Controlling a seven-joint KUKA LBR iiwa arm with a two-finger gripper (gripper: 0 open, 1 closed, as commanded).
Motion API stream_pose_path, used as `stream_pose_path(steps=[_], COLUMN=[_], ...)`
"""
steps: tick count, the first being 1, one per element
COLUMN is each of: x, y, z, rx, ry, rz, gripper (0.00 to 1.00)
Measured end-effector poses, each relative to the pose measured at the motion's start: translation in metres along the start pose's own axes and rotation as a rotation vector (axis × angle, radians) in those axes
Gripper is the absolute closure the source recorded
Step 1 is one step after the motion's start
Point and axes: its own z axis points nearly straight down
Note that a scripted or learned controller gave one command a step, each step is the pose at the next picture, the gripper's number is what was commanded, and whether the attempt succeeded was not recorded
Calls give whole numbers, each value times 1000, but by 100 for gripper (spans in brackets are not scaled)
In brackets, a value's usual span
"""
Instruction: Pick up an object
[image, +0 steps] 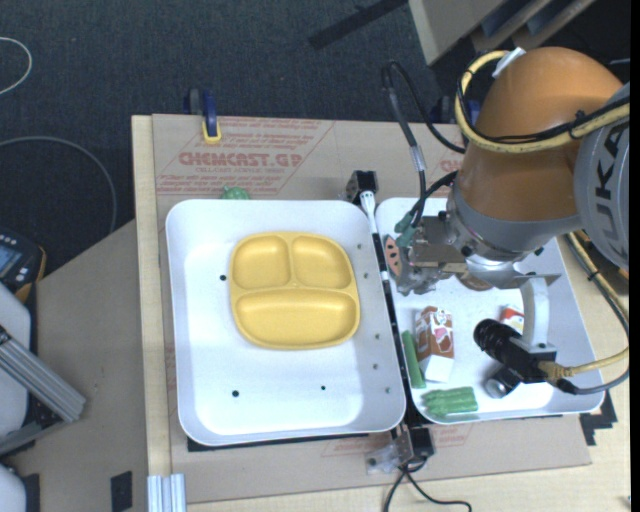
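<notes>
My gripper hangs low over the far left part of the right bin, under the orange wrist band. A brown and white carton lies just in front of it. Right beside the gripper, at the bin's left wall, sits a small brownish round thing, partly hidden. A thin green stick lies along the left wall. In the near corner rests a green ridged piece. A small red and white item peeks out beyond the arm's bracket.
The left bin holds a yellow divided plate in its far half. A cardboard sheet lies under both bins. The arm covers most of the right bin's far and right side.
</notes>
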Motion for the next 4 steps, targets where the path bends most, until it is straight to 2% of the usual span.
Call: stream_pose_path(steps=[1, 2, 3, 4], x=[-49, -49, 0, -59], y=[-5, -7, -7, -5], z=[-91, 13, 69, -30], rx=[-9, 11, 9, -6], ry=[0, 0, 2, -1], rz=[6, 5, -1, 6], gripper=[100, 100, 100, 100])
